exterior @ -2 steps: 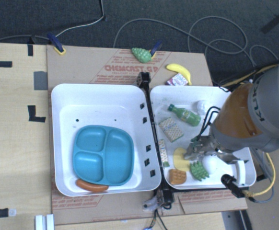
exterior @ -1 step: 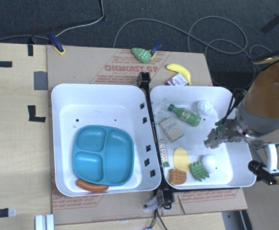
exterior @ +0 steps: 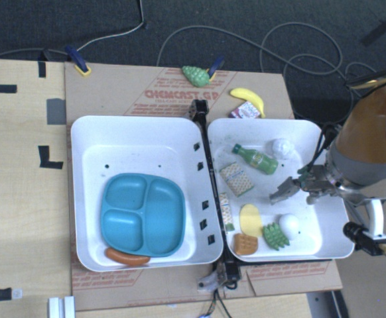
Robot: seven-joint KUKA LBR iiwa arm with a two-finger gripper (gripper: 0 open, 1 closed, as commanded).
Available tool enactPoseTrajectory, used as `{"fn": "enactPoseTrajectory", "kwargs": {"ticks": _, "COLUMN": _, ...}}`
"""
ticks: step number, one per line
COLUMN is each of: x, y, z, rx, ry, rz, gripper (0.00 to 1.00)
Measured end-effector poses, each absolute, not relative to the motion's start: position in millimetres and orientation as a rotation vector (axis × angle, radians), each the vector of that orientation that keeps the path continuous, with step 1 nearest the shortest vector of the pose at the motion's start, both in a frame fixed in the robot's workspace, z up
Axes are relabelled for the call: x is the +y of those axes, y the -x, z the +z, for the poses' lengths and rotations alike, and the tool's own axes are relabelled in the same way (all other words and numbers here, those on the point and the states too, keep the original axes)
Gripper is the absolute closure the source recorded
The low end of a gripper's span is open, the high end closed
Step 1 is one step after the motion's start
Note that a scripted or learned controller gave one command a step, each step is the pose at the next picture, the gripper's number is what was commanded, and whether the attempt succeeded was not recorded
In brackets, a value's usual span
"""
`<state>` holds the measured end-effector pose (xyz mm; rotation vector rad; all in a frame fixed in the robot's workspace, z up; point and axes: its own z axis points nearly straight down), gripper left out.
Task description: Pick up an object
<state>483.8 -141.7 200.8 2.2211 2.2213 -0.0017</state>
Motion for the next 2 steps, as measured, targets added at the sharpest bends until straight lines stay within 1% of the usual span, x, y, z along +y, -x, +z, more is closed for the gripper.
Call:
{"fn": "enactPoseTrajectory", "kwargs": {"ticks": 1, "x": -106, "y": -484.5, "z": 86, "rx": 2.223, "ry": -2.220, "rz": 0.003, "gripper": 0.00}}
{"fn": "enactPoseTrajectory", "kwargs": {"ticks": 2, "x": -97, "y": -534.5, "z": 86, "rx": 2.218, "ry": -2.218, "rz": 0.001, "gripper": 0.00}}
